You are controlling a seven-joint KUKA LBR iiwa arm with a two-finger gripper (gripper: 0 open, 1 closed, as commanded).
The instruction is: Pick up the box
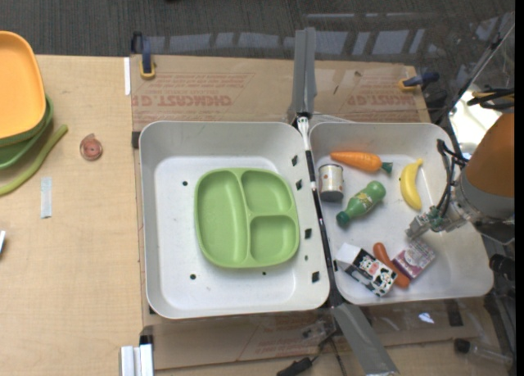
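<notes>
Nothing is lifted yet: the box (pixel 370 269), black and white, lies flat near the front edge of the right bin (pixel 458 284), just beside a small red sausage (pixel 388 261). The gripper (pixel 431 220) hovers near it over a pink packet (pixel 415 259); whether it's spread or pinched I cannot tell, so reach and grasp remain.

Box in the right bin

The black-and-white patterned box (pixel 369 269) lies flat and askew near the right bin's (pixel 458 288) front wall, toward its left corner.

Green divided plate (pixel 246 218) sits in the left bin (pixel 155 202); end effector (pixel 430 223) hovers over the right bin's (pixel 471 280) 3 o'clock side, near the banana (pixel 412 183).
</notes>
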